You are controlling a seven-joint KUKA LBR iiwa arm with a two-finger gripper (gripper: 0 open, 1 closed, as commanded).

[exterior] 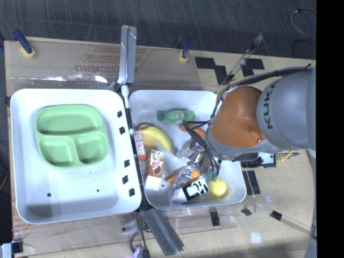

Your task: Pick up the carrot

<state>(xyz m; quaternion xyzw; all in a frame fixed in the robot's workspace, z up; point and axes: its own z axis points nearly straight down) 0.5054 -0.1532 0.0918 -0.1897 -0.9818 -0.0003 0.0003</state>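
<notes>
1. A grey arm with an orange band reaches in from the right over the right bin, its hand low among the clutter near the bin's middle.
2. Whether the hand is apart or together cannot be told; the metal parts there are tangled with the things beneath.
3. The carrot lies in the right bin just above the hand, its far end hidden under the orange band; nothing shows it gripped.
4. A smaller orange piece sits just below the hand; what it is cannot be told.
5. A banana lies left of the hand, near the bin's left wall, with a green bottle above it toward the back.
6. A small carton rests below the banana, and a lemon sits in the bin's front right corner beside a black-and-white item.
7. The left bin holds a green divided tray in its upper half.
8. Both bins stand side by side on a cardboard-covered worktop, with blue clamps at its back edge.
</notes>
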